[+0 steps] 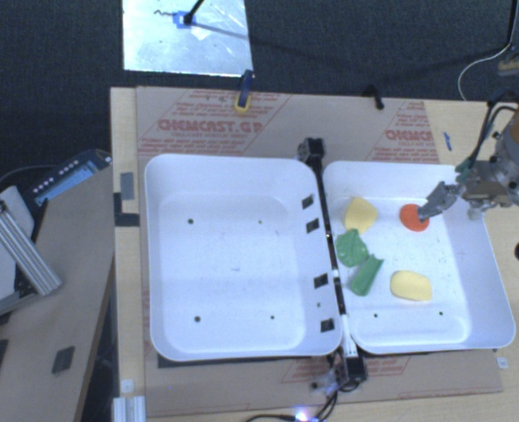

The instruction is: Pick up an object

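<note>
A slanted overhead view shows a desk (198, 117) covered by a brown printed sheet, with two shallow white bins side by side on it. The left bin (167, 183) takes up the centre of the frame. The right bin (479, 323) sits right of centre and holds four small things.

A grey arm reaches in from the right edge, at mid height. Its jaws (436, 202) point down and to the left, over the upper right part of the right bin. Whether the jaws are spread or closed cannot be told from this angle, and nothing can be seen held between them.

A round orange object (412, 219) lies on the bin floor just below and left of the tip of the jaws, so close that the tip overlaps its upper right edge in the picture; whether they touch cannot be told. To the left of it, apart, lies a yellow object (360, 212). Below that, near the divider between the bins, lies a green object (355, 258) made of a rounded lump and a longer piece angled downward. A second yellow object (411, 286), oval, lies lower right of the green one, well below the jaws.

In the upper left of the frame, beyond the desk, a shiny grey square panel (187, 25) lies on dark flooring.
</note>
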You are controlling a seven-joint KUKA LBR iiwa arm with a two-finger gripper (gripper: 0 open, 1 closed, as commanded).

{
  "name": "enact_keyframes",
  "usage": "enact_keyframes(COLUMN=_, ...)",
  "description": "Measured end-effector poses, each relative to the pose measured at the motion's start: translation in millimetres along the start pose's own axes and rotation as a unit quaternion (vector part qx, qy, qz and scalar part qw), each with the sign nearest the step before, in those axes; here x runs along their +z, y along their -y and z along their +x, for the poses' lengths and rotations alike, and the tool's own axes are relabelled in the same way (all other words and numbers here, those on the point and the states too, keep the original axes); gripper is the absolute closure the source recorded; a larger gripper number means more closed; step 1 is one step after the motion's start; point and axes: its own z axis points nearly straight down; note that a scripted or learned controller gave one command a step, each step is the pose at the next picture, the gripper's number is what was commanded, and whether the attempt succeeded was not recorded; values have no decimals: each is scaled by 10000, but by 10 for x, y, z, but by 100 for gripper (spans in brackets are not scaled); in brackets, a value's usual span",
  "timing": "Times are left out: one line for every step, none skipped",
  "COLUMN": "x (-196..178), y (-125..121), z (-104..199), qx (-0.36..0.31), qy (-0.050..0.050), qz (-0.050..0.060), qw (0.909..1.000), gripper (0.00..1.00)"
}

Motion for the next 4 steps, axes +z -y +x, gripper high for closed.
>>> enact_keyframes(x=1626, y=-189, z=-487, qx=24, qy=-3, qz=51, qw=10000, gripper=0)
enact_keyframes(x=1895, y=-924, z=-436, qx=-19, qy=8, qz=-27, qw=10000, gripper=0)
enact_keyframes(x=1770, y=-907, z=-445, qx=-11, qy=5, qz=-25, qw=10000, gripper=100)
enact_keyframes(x=1884, y=-1107, z=53, qx=-25, qy=-2, qz=-12, qw=10000, gripper=100)
